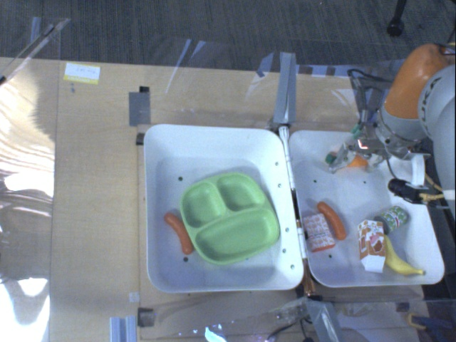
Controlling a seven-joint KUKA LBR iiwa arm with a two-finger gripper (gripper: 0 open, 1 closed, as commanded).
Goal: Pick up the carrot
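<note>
The carrot (350, 162) lies at the back of the right bin (313, 148), orange with a green leafy end pointing left. My gripper (363, 145) hangs down from the grey arm with the orange band, right above the carrot's right end and very close to it. From this angle I cannot make out whether it touches the carrot.
The right bin also holds a sausage (331, 219), a red-and-white packet (318, 233), a small carton (370, 245), a banana (400, 261) and a green can (394, 217). In the left bin (160, 155) sit a green divided plate (229, 217) and another sausage (179, 233).
</note>
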